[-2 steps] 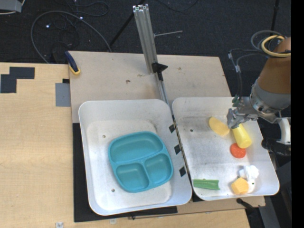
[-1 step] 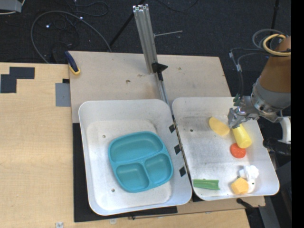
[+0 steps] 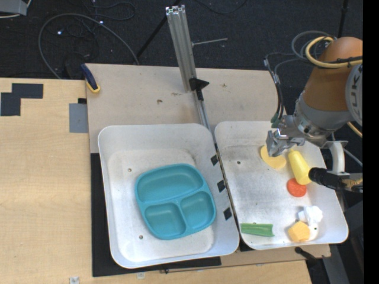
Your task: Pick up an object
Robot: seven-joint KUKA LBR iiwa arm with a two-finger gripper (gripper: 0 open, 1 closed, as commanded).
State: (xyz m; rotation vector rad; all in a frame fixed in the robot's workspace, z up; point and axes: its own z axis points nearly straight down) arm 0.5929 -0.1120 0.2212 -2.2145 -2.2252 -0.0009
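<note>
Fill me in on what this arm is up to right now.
The arm's gripper is down in the right bin, at a pale yellow round piece near the bin's far side. Nothing is visibly held. Nearby lie a yellow cylinder, a red-orange ball, a green strip, and an orange chunk beside a white piece. The left bin holds a teal divided tray.
</note>
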